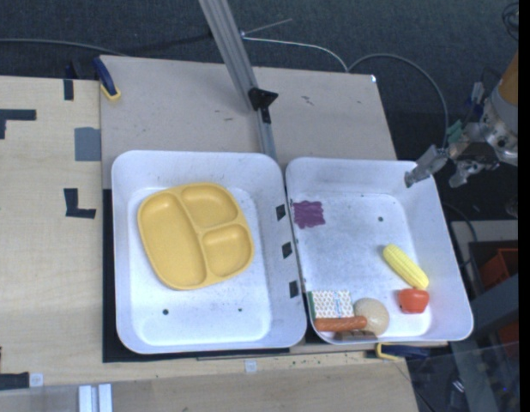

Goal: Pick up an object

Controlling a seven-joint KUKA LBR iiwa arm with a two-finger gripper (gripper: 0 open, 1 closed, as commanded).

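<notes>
Yellow corn lies in right bin, w/ tomato just beside it, nearer the front rim. Gripper hangs over the bin's far right corner, fingers apart, holding nothing. Pick is not begun yet; approach, closing and lift are all left.

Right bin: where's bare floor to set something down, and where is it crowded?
In the right bin, the floor is bare between the purple piece and the corn. The near edge is crowded: checkered card, hot dog, beige ball, tomato. The claw sits over the far right rim.
</notes>
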